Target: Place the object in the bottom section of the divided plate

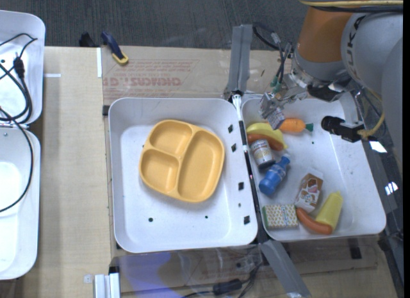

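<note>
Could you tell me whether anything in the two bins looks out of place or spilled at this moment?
Nothing stands out. The yellow divided plate lies flat in the left bin, its sections bare. The toy items, among them a blue bottle, a carrot and a can, lie jumbled in the right bin, none spilled outside it.

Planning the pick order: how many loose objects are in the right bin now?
8: banana, carrot, can, blue bottle, carton, yellow block, hot dog, waffle block. The gripper may hide more.
</note>
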Tool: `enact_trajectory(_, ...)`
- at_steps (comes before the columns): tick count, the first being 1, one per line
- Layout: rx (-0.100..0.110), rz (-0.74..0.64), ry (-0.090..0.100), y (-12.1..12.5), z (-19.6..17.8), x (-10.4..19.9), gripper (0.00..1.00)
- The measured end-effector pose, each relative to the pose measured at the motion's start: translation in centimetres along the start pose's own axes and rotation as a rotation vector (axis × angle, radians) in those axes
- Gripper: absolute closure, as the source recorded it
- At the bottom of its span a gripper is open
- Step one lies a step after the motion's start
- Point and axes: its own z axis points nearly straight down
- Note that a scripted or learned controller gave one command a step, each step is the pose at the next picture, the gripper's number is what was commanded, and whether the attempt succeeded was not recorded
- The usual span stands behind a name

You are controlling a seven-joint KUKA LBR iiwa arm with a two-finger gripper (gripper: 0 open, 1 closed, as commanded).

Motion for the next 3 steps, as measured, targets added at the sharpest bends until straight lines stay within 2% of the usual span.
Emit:
enact_trajectory(1, -0.001, -0.073, -0.001, 2.6, 0.0, 7.5, 1.0)
enact_trajectory(2, 0.0, -0.059, -0.001, 0.6, 0.7, 14.8, 1.0)
enact_trajectory(3, 0.002, -0.221, -0.001, -3.7, 1.7, 22.5, 1.0)
